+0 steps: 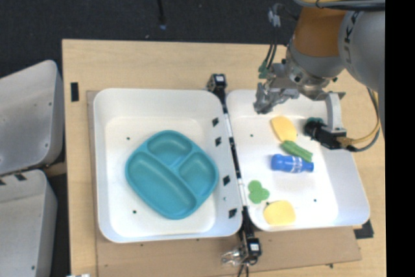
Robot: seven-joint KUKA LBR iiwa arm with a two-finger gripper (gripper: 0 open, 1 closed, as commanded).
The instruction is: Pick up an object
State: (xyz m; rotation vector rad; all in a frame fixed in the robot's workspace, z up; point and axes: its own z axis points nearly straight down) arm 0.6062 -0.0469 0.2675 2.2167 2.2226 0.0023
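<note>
- The counter (78, 68) was a pale wooden surface that bore two shallow white bins side by side, with dark floor beyond its far edge.
- The left bin (104, 139) held a teal divided tray (170, 173), lying flat and turned at an angle, with three compartments visible; it sat roughly in the middle of that bin.
- A row of small black clips ran along the seam where the two bins met.
- The right bin (337, 198) held all the small objects.
- A green clover-shaped piece (257, 191) lay near the bin's left wall, toward the near side.
- A yellow rounded piece (279, 212) lay just beside it, close to the near rim.
- A blue bottle (291, 164) lay on its side near the middle of the bin.
- A green elongated piece (296, 150) lay tilted, touching or almost touching the bottle's far side.
- A yellow oblong piece (283, 128) lay just beyond that, toward the far end of the bin.
- The hand (267, 100) hung over the far left corner of the right bin, near the yellow oblong piece but apart from it; nothing could be seen between its fingers, and I could not tell how far apart they stood.
- The grey arm with its orange band (324, 16) reached in from the right, above the far edge of the right bin.
</note>
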